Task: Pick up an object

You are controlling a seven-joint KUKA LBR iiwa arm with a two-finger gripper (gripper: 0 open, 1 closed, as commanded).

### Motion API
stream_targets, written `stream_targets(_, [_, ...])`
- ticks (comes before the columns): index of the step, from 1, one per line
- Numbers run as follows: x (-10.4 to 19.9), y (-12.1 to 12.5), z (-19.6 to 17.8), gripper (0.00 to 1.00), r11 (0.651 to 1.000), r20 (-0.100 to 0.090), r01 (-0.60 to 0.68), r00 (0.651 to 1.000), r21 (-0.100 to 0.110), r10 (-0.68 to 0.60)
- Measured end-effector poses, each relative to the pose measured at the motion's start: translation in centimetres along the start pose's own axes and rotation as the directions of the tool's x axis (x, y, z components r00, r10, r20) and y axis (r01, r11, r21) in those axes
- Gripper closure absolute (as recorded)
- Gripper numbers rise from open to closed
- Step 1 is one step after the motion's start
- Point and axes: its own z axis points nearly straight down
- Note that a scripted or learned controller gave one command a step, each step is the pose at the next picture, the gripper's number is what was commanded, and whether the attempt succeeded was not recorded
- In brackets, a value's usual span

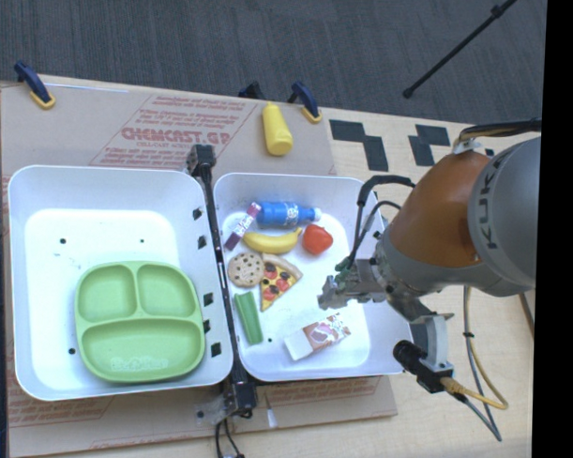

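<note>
bins (43, 201): smooth white plastic, a bit shiny
tray (139, 320): smooth light green plastic, not very shiny
toy food, like the banana (271, 240) and tomato (317, 239): shiny plastic
bottle (285, 214): shiny blue plastic
board under the bins (159, 130): brown cardboard, dull, with red print
arm (456, 220): smooth shell, orange and grey, shiny
floor (181, 32): dark grey, rough like carpet

In the right bin (233, 195), toys are crowding the left half: a blue bottle (285, 214), a banana (272, 240), a tomato (317, 239), a cookie (245, 269), a pizza slice (278, 278) and a green stick (248, 317), all lying close together. A small carton (316, 336) is sitting apart near the front. The arm (456, 225) is blocking the right side. The bare floor behind the tomato is lying open.
</note>
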Motion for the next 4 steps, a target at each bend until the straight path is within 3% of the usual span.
stream_targets(1, [-3.4,5.3,9.5,1.00,1.000,0.002,0.002,1.000,0.000,-0.002])
stream_targets(2, [-3.4,5.3,9.5,0.00,1.000,0.001,0.002,1.000,0.000,-0.002])
stream_targets(3, [-3.3,5.3,8.5,1.00,1.000,0.002,0.008,1.000,0.003,-0.008])
stream_targets(4, [-6.8,5.3,2.5,1.00,1.000,0.001,-0.001,1.000,-0.002,0.001])
